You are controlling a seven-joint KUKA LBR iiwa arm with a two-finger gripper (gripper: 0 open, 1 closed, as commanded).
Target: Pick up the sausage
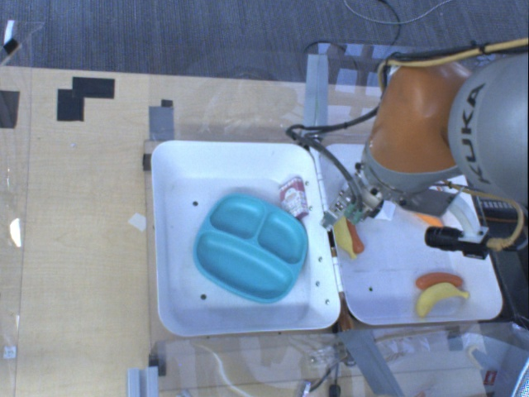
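Contents of the bench, seen from above at a slant. Left bin: white, shallow, holding a blue divided plate lying flat near its middle, three compartments, turned a little askew; far and right of the plate, close to the bin's right wall, a small red-and-white packet just beside the plate's far corner. Right bin: white, set tight against the left bin, much of its far half covered by my own arm — grey body, orange band. My gripper hangs low over the left part of this bin, near the shared wall; whether my jaws are open or closed I cannot tell, for the wrist hides them. Just below the gripper, on the near side, lie a yellow piece and a red-orange piece side by side and touching; I cannot say whether either is between my jaws. Sausage: reddish-orange, curved, lying on the bin floor in the near right area, well apart from my gripper. Banana: yellow, curved, lying just on the near side of the sausage and touching it. A sliver of orange shows at the edge of my arm, too hidden to name. Black cables run from the arm across the far edge of the bins.
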